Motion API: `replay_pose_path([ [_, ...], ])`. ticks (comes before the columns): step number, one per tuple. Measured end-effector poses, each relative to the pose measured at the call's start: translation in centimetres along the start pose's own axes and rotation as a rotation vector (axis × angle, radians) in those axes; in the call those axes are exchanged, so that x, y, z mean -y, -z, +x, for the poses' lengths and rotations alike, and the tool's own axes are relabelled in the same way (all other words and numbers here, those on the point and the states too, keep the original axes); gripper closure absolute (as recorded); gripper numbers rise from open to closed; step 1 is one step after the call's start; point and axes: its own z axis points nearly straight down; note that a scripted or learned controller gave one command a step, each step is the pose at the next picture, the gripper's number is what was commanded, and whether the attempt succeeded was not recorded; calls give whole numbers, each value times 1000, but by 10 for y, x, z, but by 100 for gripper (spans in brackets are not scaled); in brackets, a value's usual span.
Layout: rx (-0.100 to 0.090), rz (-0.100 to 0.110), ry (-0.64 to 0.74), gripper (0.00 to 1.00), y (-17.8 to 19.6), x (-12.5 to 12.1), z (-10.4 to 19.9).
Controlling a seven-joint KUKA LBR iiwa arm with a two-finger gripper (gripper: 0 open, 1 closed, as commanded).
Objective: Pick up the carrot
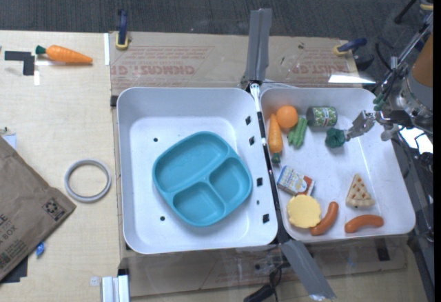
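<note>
Camera view: two white bins sit side by side on the surface [62,121]. The left bin [138,225], mid-frame, holds a blue divided plate [201,178] with bare floor all round it.

The right bin [400,190] is crowded. The carrot [275,135] stands almost upright in the frame against the bin's left wall, just under an orange [286,116] and beside a green bean pod [298,132]. Little room shows on its left; some free floor lies to its right. Also in this bin: a green can [322,115], a broccoli piece [335,138], a small carton [295,180], a yellow disc [304,211], two sausages [325,218] [363,223] and a pizza slice [358,192].

The end effector [360,126] hangs at the bin's upper right, just beside the broccoli, well apart from the carrot. It holds nothing; how wide its jaws stand I cannot tell.

A second carrot [65,54] lies on the surface at upper left, with a tape ring [87,179] lower down.
</note>
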Motion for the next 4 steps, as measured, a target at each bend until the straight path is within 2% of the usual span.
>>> replay_pose_path([
  [1, 1, -3, 243, 0, -73, -58, 64],
  [2, 2, -5, 347, 0, 2, -83, 115],
  [3, 1, -3, 242, 0, -99, -34, 95],
  [4, 2, -3, 80, 0, 2, -85, 109],
])
